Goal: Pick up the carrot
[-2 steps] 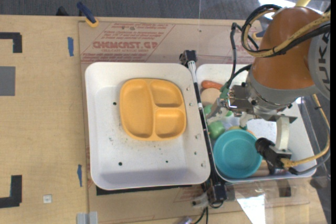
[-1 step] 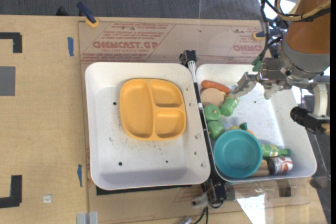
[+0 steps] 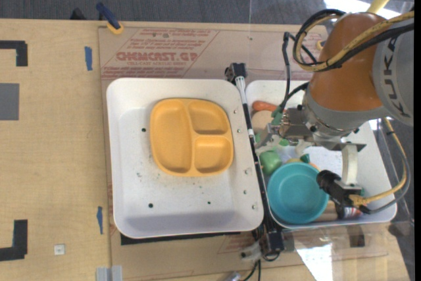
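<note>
Bench [image 3: 52,141]: I see a tan surface with black corner marks and blue tape tabs at its left.
Left bin [image 3: 131,207]: white, shallow, flecked with dark specks.
Divided plate [image 3: 192,136]: yellow, three compartments, lying flat in the left bin's upper middle.
Right bin [image 3: 378,210]: white, touching the left bin along a clamped seam.
Carrot [image 3: 265,105]: orange, near the right bin's upper left corner — I see part of it, just left of the wrist.
Green item [image 3: 269,160]: small, just above the bowl; I cannot identify it.
Teal bowl [image 3: 299,193]: upright, in the right bin's lower left.
Arm [image 3: 348,69]: orange band over the right bin, cables looped around it.
Gripper [image 3: 289,128]: low over the right bin, beside the carrot — I cannot tell how it is set.
</note>
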Action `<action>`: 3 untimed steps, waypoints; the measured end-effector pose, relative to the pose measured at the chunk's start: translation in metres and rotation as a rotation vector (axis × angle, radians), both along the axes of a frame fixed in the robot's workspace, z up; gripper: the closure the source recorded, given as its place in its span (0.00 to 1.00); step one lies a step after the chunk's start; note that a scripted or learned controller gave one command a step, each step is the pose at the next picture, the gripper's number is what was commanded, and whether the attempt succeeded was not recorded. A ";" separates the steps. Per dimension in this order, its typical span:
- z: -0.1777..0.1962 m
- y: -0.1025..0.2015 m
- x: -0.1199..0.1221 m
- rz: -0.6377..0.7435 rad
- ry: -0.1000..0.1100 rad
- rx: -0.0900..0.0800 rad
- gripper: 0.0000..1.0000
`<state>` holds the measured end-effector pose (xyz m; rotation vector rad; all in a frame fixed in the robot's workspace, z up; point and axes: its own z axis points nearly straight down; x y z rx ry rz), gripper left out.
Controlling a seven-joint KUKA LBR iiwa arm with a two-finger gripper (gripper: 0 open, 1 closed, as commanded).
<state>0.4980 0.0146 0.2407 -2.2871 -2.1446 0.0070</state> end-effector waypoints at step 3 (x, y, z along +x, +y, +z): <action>-0.127 0.105 0.112 0.176 0.003 -0.001 0.00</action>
